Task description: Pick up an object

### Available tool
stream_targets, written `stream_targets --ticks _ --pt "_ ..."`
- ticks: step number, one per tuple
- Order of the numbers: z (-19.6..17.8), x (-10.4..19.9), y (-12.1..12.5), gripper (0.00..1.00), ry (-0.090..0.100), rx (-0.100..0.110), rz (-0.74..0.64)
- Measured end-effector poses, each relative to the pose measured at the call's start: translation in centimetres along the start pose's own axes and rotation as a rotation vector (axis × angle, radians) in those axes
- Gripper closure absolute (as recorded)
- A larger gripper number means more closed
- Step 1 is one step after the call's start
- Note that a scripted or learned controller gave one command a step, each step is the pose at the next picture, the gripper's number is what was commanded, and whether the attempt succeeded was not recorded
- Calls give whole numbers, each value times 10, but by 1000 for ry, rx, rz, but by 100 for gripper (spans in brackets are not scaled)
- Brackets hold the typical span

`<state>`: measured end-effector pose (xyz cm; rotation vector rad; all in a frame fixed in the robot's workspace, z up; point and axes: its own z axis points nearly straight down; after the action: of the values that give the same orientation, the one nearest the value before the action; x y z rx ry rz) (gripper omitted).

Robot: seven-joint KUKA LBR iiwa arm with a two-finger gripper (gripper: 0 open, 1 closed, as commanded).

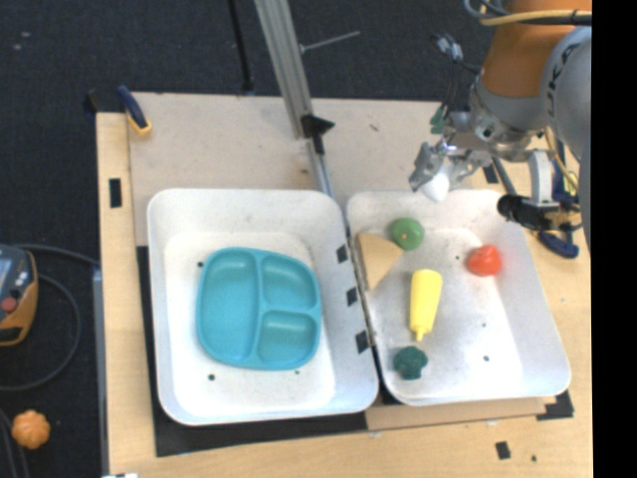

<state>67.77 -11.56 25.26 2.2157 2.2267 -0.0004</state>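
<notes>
A: Where is the claw (435, 179)?

B: Up at the far edge of the right bin (528, 347), hanging over its rim. Whether it is spread or pressed together I cannot tell; its whitish tip is too small and blurred, and I see nothing between it.

A: And the things to pick?

B: All in the right bin. A green round fruit (405, 232) sits nearest the claw, just beside a tan wedge (376, 256) that leans against the bin's left wall. A yellow squeeze bottle (424, 303) lies in the middle, lengthwise, with a dark green lump (410, 362) near its lower end. A red tomato-like thing (485, 260) rests apart, toward the right.

A: The left bin (174, 227)?

B: It carries a teal divided plate (260, 308), lying flat.

A: Anything else on the tabletop (209, 132)?

B: A slanted metal rail (289, 68) rising from between the bins.
</notes>
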Motion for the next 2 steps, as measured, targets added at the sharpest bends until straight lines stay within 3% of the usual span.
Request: stream_targets --ticks 2 --pt "1 110 -15 100 2 -1 -3"
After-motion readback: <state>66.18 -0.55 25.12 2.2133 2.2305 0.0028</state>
